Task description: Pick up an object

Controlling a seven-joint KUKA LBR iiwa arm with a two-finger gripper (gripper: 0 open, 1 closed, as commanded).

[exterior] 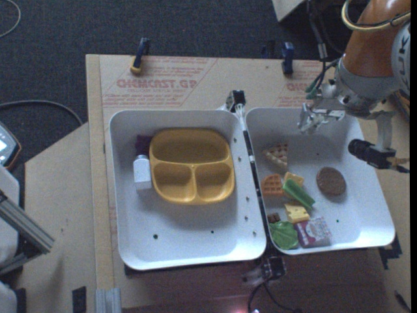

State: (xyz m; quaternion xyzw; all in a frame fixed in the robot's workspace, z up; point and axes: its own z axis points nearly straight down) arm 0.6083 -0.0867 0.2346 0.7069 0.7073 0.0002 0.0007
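Observation:
My gripper [313, 122] hangs over the far part of the right bin [371, 204], its fingers apart with nothing between them. Below it in that bin lie a waffle wedge [277, 154], a square waffle [272, 185], a brown round patty [331, 181], a green pepper-like piece [299, 192], a yellow cheese block [298, 212], a green leaf-shaped piece [284, 234] and a pink packet [315, 231]. The waffle wedge is the closest of these to the gripper, lying to its lower left.
The left bin [130, 233] holds a yellow divided tray [192, 165], a small white bottle [142, 172] and a dark purple item [143, 141] beside it. A black clip [236, 99] sits at the far end of the rims between the bins. Clamps [139, 55] hold the board's far edge.

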